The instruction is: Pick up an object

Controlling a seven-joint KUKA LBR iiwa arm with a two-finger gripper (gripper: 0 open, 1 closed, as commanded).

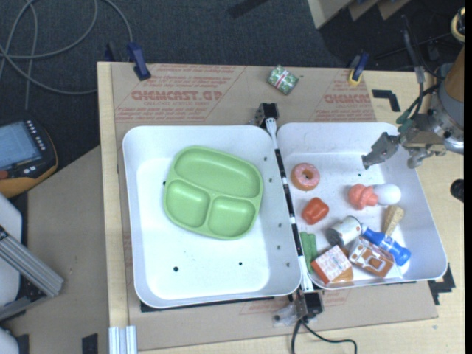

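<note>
Two fingers of the gripper (397,151) hang over the far right part of the right bin (335,133); we see one grey finger (380,150) pointing toward the bin's middle and a darker one nearer the right rim. They look spread, with nothing between them.

Nearest to the fingers, toward the bin's middle, lie a pink and white toy (374,195) and, closer to the bin's left wall, a pink doughnut (304,175). Below the doughnut we see a red pepper-like toy (315,210). An ice cream cone (392,218) lies near the bin's right side, below the pink and white toy. Along the near edge of this bin we count a grey and black cylinder (344,231), a blue object (386,245), a brown and white packet (370,258) and an orange box (332,265) in the near left corner; these four are close together and partly touching.

In the left bin (199,282) we see one green divided plate (213,192) with three compartments, placed toward the far right part of that bin.

On the bench (184,87), beyond the far edge of the bins, a small green wrapped item (282,80) lies alone.
</note>
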